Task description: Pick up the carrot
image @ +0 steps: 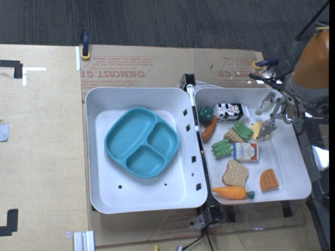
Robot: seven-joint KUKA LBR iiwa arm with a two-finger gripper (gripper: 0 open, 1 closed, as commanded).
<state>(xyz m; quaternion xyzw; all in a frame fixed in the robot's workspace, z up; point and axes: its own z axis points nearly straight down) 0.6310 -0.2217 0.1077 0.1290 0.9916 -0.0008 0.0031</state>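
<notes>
The carrot (229, 193) is orange with a small green stub at its right end. It lies on its side along the front wall of the right bin (293, 161). My gripper (267, 118) hangs over the bin's far right part, well behind and to the right of the carrot. It is open, with nothing between its fingers. One fingertip (266, 131) is close to a small yellow piece (256, 128).
The right bin also holds a slice of toast (235, 174), an orange waffle (268, 180), a small carton (245, 151), green vegetables (222, 148), a cow-print box (229, 111), a green ball (205, 112) and a reddish sausage (209, 130). A blue divided plate (141, 142) lies in the left bin (99, 187).
</notes>
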